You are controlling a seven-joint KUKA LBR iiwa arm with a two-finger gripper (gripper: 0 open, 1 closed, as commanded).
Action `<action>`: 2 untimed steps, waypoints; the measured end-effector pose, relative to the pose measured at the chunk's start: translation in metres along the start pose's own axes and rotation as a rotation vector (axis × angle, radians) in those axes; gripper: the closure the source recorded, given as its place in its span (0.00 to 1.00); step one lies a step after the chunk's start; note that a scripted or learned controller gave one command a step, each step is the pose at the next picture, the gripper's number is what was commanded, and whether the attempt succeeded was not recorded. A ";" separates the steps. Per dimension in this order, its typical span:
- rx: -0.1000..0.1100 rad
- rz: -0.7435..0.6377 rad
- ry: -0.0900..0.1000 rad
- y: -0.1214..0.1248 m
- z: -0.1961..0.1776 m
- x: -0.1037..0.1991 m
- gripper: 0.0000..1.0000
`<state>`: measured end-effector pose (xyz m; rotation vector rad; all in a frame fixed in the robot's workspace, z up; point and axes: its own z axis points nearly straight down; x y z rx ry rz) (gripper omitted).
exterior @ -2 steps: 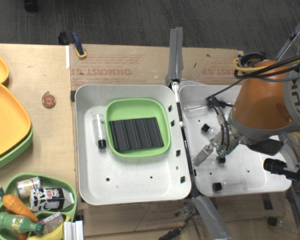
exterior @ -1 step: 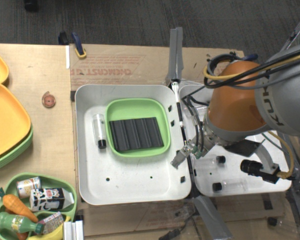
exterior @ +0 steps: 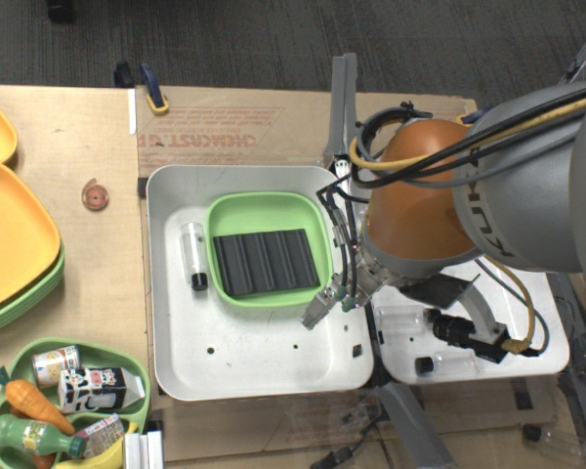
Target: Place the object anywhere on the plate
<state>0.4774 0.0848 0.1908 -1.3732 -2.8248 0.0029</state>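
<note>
Ridges on the dark slab (exterior: 264,262), which already lies flat on the green plate (exterior: 220,218) in the left bin (exterior: 176,360), suggest light, stiff rubber best pinched across an edge, while the tool (exterior: 324,306) hangs low at the plate's right corner, its grip impossible to tell.

The arm (exterior: 527,193) is thick and rounded, with a smooth grey shell and a broad orange band (exterior: 420,198) above the wrist. Yellow and black cables (exterior: 439,154) loop across the band and along the grey casing. Dark lettering runs down the shell's edge, too cropped to read.
</note>
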 end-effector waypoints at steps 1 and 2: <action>0.000 -0.087 0.000 0.050 0.037 -0.009 0.00; -0.002 -0.204 -0.002 0.090 -0.001 -0.060 0.00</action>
